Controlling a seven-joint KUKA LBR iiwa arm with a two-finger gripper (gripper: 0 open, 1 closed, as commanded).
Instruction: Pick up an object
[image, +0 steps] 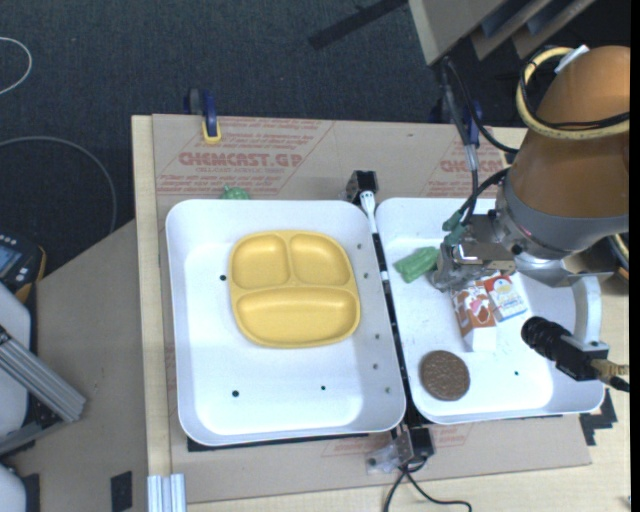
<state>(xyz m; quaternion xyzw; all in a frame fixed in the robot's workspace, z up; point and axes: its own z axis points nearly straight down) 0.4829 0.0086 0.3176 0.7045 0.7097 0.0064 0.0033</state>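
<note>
Bench: right bin (560, 398) | tool (452, 268) state unclear, beside green piece (415, 264) | carton (487, 304), brown disc (444, 375) near

Two white bins (200, 330). One yellow divided plate (295, 287). One green piece (415, 264), one brown disc (445, 375), one printed packet (487, 305).

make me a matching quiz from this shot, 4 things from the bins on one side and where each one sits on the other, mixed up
Things:
1. yellow divided plate
2. green object
3. brown round disc
4. red and white packet

Places:
A. right bin, near its front edge
B. left bin, around the middle
C. right bin, just below the tool
D. right bin, beside the wall between the bins, left of the tool

Pairs: 1-B, 2-D, 3-A, 4-C
</note>
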